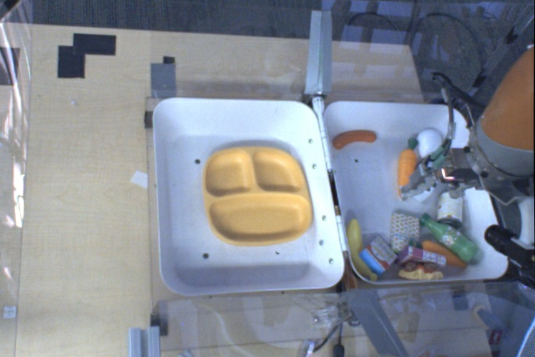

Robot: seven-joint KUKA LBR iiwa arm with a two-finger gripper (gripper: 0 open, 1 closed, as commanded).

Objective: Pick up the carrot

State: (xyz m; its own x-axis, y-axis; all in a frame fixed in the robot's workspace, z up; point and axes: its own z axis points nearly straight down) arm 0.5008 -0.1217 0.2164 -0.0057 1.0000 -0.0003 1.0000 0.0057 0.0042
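On the left, the bigger white bin holds just a yellow divided tray, sitting squarely in the middle with bare floor all round it, likely somewhere to set food down. Across the divider, the right bin is busier: a sausage lies alone near the top left, and a banana, a grey grater, a green bottle and some small packets crowd the lower wall. The carrot stands roughly upright in the view, mid-bin, with a white egg close to its upper right. The gripper sits just beside the carrot's lower right; whether it has closed on anything I cannot tell. There is free floor to the carrot's left, so I'd judge a lift from there is unobstructed.
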